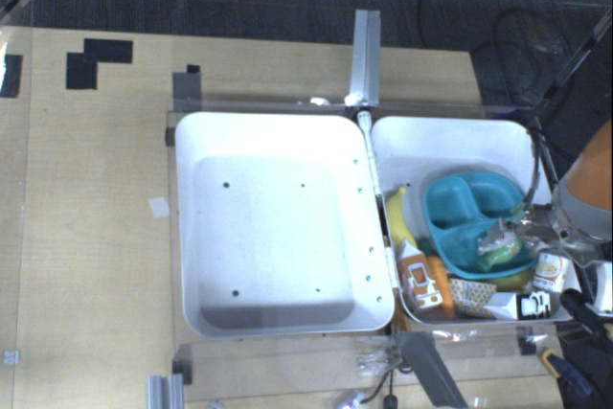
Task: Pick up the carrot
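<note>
An orange item (424, 283) lies at the front left of the right bin (450, 144); it has white markings, and I cannot tell whether it is the carrot or a package. My gripper (501, 239) hangs over the front right part of a blue divided plate (469, 211), to the right of the orange item and apart from it. A pale green thing (500, 255) sits on the plate right under the gripper. The arm's grey wrist and orange band (592, 172) come in from the right edge.
A yellow banana (397, 220) lies along the right bin's left wall. A flat printed packet (476, 299), a small white bottle (548, 271) and a black-and-white item (533, 306) crowd the front right corner. The left bin (273, 215) stands beside it.
</note>
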Controlling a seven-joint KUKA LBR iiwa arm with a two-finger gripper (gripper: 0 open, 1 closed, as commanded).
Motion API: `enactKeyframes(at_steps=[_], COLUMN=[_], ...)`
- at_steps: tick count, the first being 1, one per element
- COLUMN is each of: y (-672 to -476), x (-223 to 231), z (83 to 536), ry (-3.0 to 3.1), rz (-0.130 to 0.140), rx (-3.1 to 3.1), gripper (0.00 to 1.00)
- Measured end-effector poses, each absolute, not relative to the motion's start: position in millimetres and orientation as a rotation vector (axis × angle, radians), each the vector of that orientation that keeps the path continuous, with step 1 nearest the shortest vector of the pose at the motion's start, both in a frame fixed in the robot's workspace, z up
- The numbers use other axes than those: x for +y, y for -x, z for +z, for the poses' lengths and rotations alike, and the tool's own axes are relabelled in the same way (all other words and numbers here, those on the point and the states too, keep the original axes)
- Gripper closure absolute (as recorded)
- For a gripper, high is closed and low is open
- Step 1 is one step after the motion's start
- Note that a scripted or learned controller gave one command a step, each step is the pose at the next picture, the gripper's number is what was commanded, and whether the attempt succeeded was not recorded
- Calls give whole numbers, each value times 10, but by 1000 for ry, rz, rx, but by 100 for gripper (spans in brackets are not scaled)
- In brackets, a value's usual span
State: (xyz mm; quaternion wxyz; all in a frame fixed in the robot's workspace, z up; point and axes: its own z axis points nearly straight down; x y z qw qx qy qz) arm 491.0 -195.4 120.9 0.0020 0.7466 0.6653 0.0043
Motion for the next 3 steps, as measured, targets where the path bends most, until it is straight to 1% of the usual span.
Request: enactKeyframes(at_steps=[1,2,3], y=[-5904,-5088,-4909], x=[-1988,-1773,-1999], z=[994,1461,1428], ry=[-2479,-2512,-2588], rz=[-6,6,12], rx=[1948,1880,1762], gripper=[0,0,0])
